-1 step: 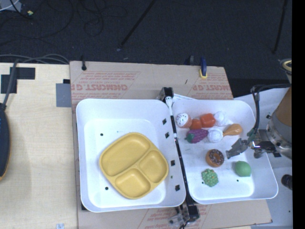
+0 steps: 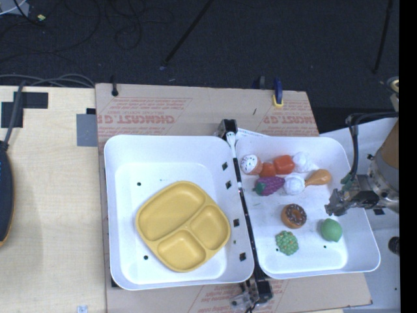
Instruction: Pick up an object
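Dark gripper [image 2: 340, 203] was seen at right edge of right white bin [image 2: 357, 266], just above small green ball [image 2: 331, 230]; nothing was seen held, open or closed could not be told. Risks judged: ball could be nudged and rolled; brown doughnut toy [image 2: 294, 215] close by could be knocked. Arm was cut off at frame right; gripper detail blurred.
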